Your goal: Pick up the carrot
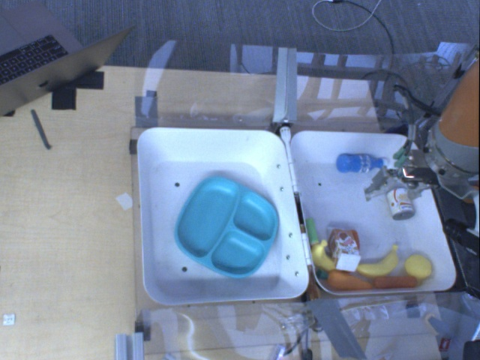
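Camera view, contents listed from the near edge outward. Right bin (360, 142): along its near wall the carrot (349, 280) is laid lengthwise, orange, with a second orange-red piece (395, 282) in line to its right. Just behind these a banana (379, 264) is curved, a yellow lemon-like fruit (418, 266) is set at its right end, and a small brown-and-white carton (345, 249) is rested on the fruit pile at the left, beside a further yellow piece (322, 256) and a slim green item (310, 229) against the dividing wall. Farther in, a small tin with a red-and-white label (402, 203) is lain on its side. Above and just beside the tin the pincer (393, 178) is suspended, well apart from the carrot; whether it is released or clenched cannot be told, and nothing is seen grasped in it. A blue bottle (359, 163) is lain toward the far wall. The grey arm with orange band (459, 118) is entered from the right.

Left bin (150, 276): a blue three-compartment tray (227, 225) is held at centre, slightly turned.

Tabletop (67, 231): a pale wooden surface is recorded at left, with a laptop (41, 58) at the far left corner.
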`<state>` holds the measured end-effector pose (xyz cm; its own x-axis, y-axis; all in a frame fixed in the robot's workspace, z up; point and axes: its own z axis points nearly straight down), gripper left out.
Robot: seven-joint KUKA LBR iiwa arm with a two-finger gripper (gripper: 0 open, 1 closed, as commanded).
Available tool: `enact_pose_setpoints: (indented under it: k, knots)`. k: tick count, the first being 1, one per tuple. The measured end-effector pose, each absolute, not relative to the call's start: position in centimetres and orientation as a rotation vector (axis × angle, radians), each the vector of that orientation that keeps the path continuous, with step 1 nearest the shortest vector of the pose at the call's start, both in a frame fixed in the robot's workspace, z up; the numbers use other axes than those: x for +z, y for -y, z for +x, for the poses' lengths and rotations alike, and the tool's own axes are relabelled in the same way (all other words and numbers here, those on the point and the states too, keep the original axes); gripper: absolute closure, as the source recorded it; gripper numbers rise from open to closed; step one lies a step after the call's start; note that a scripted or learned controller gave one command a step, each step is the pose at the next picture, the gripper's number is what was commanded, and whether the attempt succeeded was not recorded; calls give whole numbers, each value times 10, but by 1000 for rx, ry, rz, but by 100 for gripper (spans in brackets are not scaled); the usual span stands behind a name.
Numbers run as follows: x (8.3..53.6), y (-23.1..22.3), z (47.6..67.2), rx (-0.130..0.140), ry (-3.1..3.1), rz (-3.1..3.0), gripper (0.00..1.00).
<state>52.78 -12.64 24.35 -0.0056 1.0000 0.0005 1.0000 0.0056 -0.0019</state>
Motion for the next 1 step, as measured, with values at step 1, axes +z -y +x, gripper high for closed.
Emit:
enact_pose_setpoints:
  k: [1]
  knots:
    - [95,99,521,0,2313,-2125,0]
